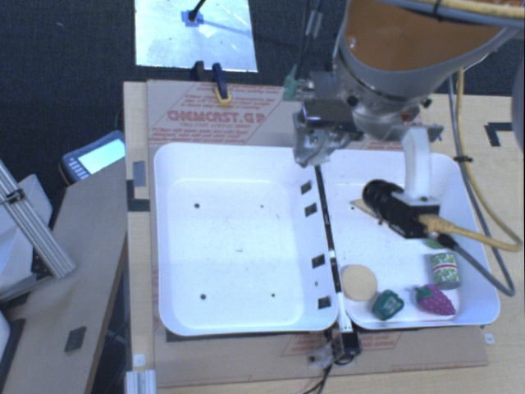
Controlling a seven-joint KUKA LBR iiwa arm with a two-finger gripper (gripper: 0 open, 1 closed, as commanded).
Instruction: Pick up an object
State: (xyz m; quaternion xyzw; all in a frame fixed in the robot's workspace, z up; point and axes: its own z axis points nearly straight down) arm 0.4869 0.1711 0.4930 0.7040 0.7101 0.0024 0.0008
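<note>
In the front corner of the right bin (476,220) lie several small objects: a tan round disc (358,282), a dark green block (387,304), a magenta berry-shaped toy (435,300) and a small green can (444,269). My gripper (313,150) hangs over the far end of the divider between the two bins, well away from those objects. Nothing shows in its grasp. A black cylinder with a yellow cable (399,209), mounted on a white bracket of the arm, hovers above the middle of the right bin.
The left bin (168,245) shows bare white floor. A cardboard sheet (213,113) with two clamps lies behind the bins. A shiny metal plate (193,23) sits farther back, and a small device (94,158) lies to the left.
</note>
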